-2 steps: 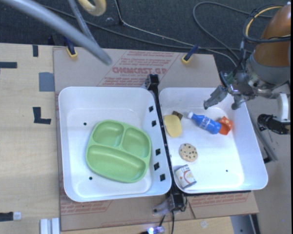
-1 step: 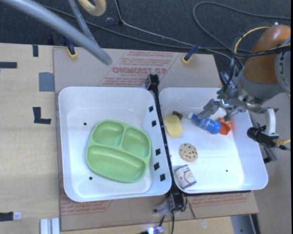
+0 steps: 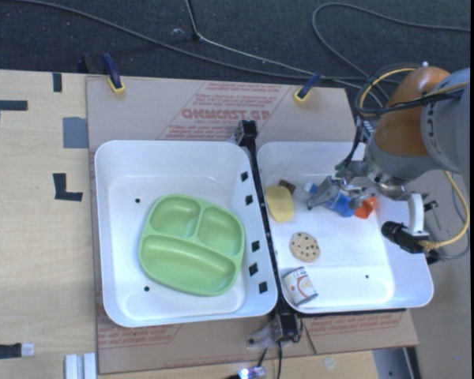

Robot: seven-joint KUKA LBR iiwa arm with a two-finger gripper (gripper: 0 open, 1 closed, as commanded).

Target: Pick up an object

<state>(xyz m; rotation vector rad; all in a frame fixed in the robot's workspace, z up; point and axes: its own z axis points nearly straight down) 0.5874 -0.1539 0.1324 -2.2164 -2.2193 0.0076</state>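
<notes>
Four things lie near the round chocolate-chip cookie (image 3: 304, 246), flat on the right bin's floor. A yellow block (image 3: 280, 204) sits up-left of it, a small carton (image 3: 299, 285) just below, and blue (image 3: 342, 204) and orange (image 3: 365, 208) pieces up-right.

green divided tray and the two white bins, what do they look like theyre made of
The green divided tray looks like moulded plastic with a matte to satin finish: uniform colour, rounded compartment ridges, soft highlights. The left bin and right bin also look like plastic, smooth and slightly glossy, with rounded rims and corners; thin coated metal cannot be ruled out.
</notes>
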